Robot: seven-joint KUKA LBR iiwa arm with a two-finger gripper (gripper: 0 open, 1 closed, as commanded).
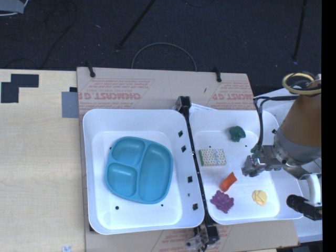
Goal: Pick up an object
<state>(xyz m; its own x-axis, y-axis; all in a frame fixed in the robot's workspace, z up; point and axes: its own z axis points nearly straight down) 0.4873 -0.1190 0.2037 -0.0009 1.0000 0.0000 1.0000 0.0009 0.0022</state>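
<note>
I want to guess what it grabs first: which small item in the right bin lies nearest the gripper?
The small orange block, just lower-left of the gripper. The yellow lump, purple cluster, green lump and patterned pad lie farther off.

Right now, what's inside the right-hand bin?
The right bin holds a green lump, patterned block, orange piece, purple cluster and yellow piece. The arm covers its right side.

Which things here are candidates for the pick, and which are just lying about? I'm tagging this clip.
Belongs to the job:
end effector
orange piece
purple toy
yellow toy
green toy
patterned block
right bin

Just lying about:
blue divided plate
left bin
cardboard sheet
</note>
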